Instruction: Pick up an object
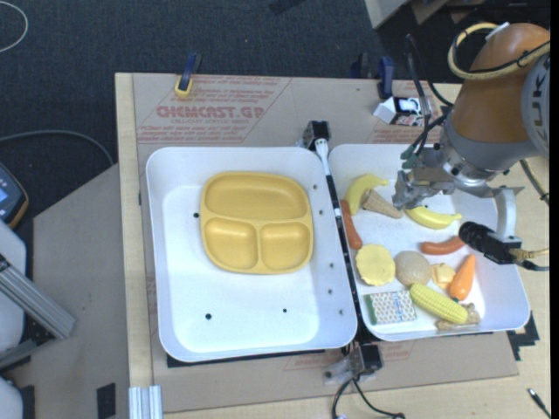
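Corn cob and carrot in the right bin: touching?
Cannot tell. In the camera view the corn cob and the carrot lie very close, tip near tip, with no plain gap or contact visible.

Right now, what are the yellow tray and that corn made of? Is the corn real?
The yellow tray looks like moulded plastic: one even colour, smooth rounded compartments, soft sheen. The corn is probably toy plastic too: its surface looks uniformly coloured and slightly glossy, though it's small, so I can't be certain. The white bin under the tray also seems smooth plastic.

The board [218,103] reads "CHEMCAST GP" in red.
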{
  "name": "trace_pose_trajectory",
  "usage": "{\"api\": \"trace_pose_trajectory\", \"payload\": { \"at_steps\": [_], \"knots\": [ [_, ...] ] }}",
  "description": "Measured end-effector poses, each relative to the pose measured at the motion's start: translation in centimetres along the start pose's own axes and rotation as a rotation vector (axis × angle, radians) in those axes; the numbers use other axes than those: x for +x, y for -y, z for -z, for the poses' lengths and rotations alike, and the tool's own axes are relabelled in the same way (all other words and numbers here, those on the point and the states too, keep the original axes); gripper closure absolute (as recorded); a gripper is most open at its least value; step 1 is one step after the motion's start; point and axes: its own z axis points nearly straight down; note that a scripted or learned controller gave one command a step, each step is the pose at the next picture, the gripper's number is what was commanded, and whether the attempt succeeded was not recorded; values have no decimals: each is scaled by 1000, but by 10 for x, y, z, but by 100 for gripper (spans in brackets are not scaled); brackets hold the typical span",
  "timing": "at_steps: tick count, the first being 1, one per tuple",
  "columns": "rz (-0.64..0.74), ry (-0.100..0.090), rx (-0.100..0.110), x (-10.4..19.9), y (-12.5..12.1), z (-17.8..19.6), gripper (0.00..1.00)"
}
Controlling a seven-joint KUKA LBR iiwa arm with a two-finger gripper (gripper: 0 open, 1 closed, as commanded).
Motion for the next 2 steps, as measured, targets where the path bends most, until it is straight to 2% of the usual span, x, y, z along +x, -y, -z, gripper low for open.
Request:
{"api": "trace_pose_trajectory", "payload": {
  "at_steps": [1,2],
  "knots": [
    [3,-1,-1,50,21,13,100],
    [-3,0,-1,42,34,17,100]
  ]
}}
